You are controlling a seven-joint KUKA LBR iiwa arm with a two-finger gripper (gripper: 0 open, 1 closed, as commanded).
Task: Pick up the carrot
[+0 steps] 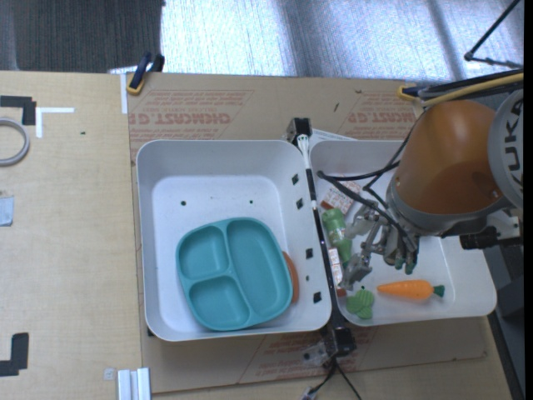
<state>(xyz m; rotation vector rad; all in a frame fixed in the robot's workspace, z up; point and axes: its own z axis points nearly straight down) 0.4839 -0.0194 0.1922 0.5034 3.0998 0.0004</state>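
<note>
The carrot (408,290) lies free near the right bin's (466,302) front edge. We hover our gripper (375,252) just beside it; we cannot tell the jaws' state.

Carrot (405,290) — in right bin (466,294).

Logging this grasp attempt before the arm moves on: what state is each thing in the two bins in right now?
carrot: lying flat on the right bin's floor, free of the gripper.
gripper: low over the right bin, up and left of the carrot.
teal divided plate: right side up in the left bin.
green items: lying by the right bin's left wall.
</note>
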